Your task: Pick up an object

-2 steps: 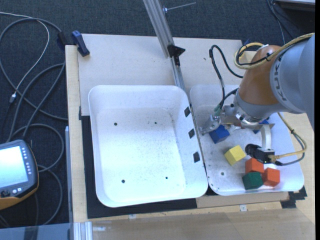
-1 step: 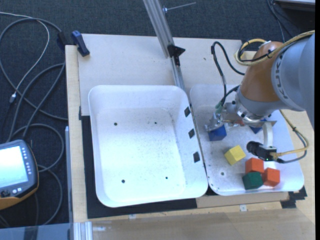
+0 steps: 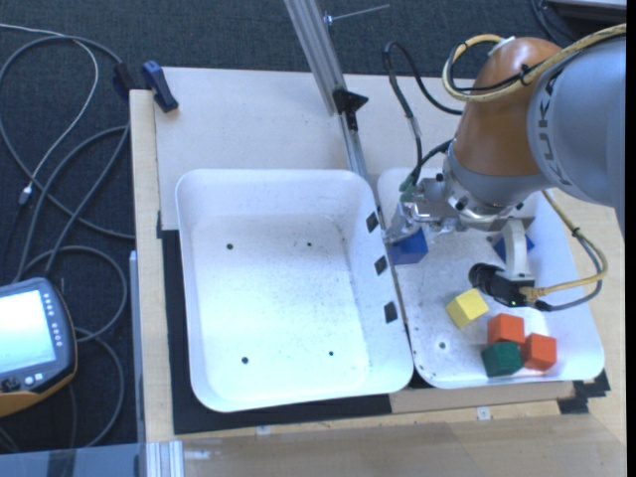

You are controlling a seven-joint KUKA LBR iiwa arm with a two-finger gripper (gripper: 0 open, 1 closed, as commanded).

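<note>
The two-finger gripper [image 3: 409,229] sits at the small blue block [image 3: 408,245] (right bin [image 3: 576,266]). Finger state: cannot tell. Next judged step: confirm grasp, then lift vertically.

Dark lettering on the grey arm [image 3: 586,107] is too cropped to read.

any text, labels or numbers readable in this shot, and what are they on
Grey robot arm: dark letters on its casing near the orange band, cut off and too blurred to read.
Handheld control pendant with a lit screen: the screen is washed out white, nothing legible.
Coloured blocks and both white bins: no markings that I can see.
</note>
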